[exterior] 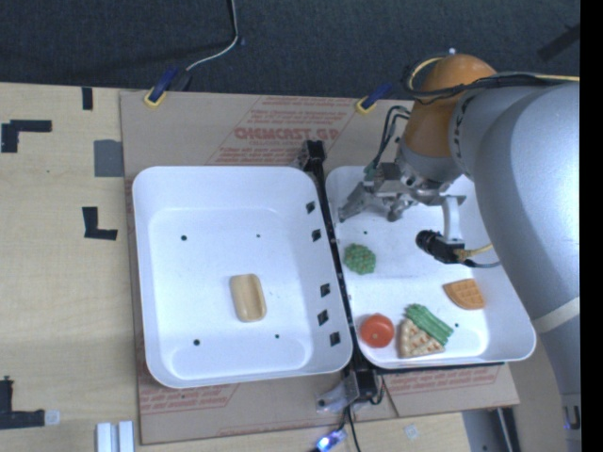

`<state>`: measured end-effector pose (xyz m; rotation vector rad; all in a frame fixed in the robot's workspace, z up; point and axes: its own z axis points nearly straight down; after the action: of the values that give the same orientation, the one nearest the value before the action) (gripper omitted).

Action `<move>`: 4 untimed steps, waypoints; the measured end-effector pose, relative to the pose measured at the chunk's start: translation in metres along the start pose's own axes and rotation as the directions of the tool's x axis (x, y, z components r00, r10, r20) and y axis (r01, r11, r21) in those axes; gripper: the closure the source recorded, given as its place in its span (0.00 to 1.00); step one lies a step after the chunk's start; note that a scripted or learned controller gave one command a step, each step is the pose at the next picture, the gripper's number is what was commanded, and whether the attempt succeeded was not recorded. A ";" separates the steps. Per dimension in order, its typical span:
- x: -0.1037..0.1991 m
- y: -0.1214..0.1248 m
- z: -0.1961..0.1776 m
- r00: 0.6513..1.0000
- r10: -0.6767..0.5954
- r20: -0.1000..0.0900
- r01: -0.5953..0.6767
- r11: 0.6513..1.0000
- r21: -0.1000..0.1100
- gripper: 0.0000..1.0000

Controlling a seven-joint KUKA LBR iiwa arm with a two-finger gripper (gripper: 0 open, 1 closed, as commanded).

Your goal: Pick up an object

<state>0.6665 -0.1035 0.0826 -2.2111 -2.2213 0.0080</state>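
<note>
Tool (375, 201), fingers spread and empty, over right bin (504, 342); broccoli (359, 258) just below it, nearest item; tomato (377, 330) and bun (248, 298) farther.

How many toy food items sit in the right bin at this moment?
5: green broccoli near the divider, tomato, waffle wedge, green pod, orange piece. The arm may hide more.

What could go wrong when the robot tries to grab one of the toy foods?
1. The tomato, waffle piece and green beans lie packed together, so the gripper might nudge or catch a neighbour.
2. The broccoli sits near the divider between the bins, so a finger could bump that edge.
3. The round tomato may roll away.
</note>
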 end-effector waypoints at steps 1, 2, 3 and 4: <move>-0.002 0.001 -0.018 1.000 0.001 0.002 -0.001 1.000 -0.007 1.00; 0.059 -0.015 -0.108 1.000 -0.002 0.000 0.002 1.000 -0.015 1.00; 0.110 0.003 -0.233 1.000 -0.004 0.000 0.004 1.000 -0.024 1.00; 0.074 0.000 -0.171 1.000 0.006 0.004 -0.006 1.000 -0.003 1.00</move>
<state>0.6674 -0.0302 0.2537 -2.2216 -2.2179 0.0088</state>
